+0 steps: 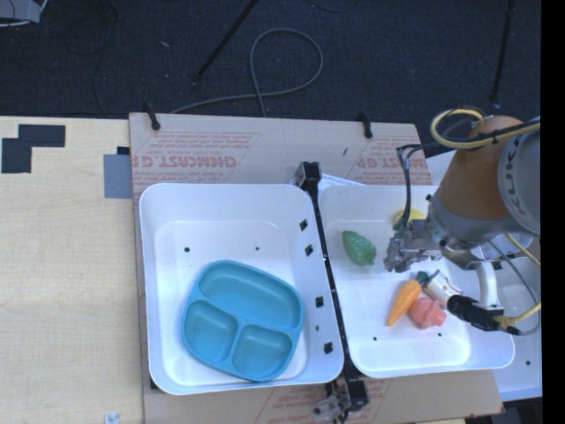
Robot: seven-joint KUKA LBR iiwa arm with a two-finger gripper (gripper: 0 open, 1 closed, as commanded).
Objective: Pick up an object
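In the right bin [388, 352] lie a green lumpy object [359, 247], an orange carrot [403, 300] and a pink object [427, 313]. A bit of yellow [408, 216] peeks out beside the arm near the bin's back. My gripper [399, 256] hangs low over the right bin, just right of the green object and just above the carrot's top end. Nothing shows between its fingers.
The left bin [168, 237] holds a blue divided plate [242, 319] in its front half. A black divider [320, 272] runs between the bins. The arm's body and cables [481, 193] cover the right bin's back right corner.
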